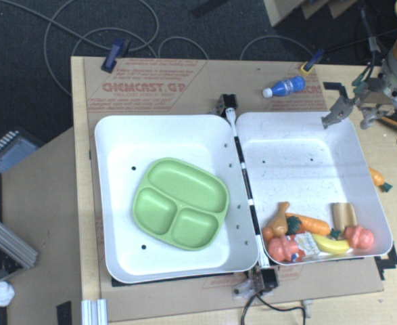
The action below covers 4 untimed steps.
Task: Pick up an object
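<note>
Green and bare, the divided plate [180, 203] sits in the left bin [117, 141]; the toy foods [316, 235] lie heaped in the right bin's [299, 147] near corner, all unpicked. The end effector [350, 110] hovers at the far right rim, fingers apart, holding nothing.

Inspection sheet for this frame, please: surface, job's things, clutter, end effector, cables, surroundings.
Surface: bench bearing left bin and right bin.
Job's things: toy food pile in the right bin's near corner.
Clutter: green divided plate in the left bin; blue bottle on the bench behind the right bin.
End effector: end effector above the right bin's far right corner, holding nothing.
Cables: cable loops on dark floor.
Surroundings: nothing else seen clearly.
</note>
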### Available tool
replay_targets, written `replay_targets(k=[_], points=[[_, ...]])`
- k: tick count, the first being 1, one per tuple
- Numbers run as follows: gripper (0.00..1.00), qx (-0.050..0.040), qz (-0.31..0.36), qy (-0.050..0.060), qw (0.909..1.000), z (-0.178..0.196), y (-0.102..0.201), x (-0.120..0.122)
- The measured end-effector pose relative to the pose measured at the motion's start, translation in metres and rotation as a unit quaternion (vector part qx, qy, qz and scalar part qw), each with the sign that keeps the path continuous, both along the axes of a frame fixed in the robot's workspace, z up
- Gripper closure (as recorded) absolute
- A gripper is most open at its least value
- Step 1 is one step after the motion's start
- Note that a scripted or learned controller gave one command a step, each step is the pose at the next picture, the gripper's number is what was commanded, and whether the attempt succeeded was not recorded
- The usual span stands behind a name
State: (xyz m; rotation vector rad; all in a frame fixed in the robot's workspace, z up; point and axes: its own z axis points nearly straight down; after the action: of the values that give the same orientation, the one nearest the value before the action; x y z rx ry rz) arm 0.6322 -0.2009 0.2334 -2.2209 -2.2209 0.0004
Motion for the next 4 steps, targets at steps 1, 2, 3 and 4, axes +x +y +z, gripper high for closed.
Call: replay_targets(k=[1, 2, 3, 4], points=[[0.0, 0.0004, 0.002, -0.002, 1.0, 0.002, 0.074, 0.035], [0.0, 0.0003, 0.0, 0.002, 1.0, -0.088, 0.069, 0.033], [0.0, -0.0017, 0.0, -0.003, 1.0, -0.019, 0.011, 0.035], [0.0, 0.0003, 0.0, 0.001, 1.0, -0.059, 0.06, -0.13]])
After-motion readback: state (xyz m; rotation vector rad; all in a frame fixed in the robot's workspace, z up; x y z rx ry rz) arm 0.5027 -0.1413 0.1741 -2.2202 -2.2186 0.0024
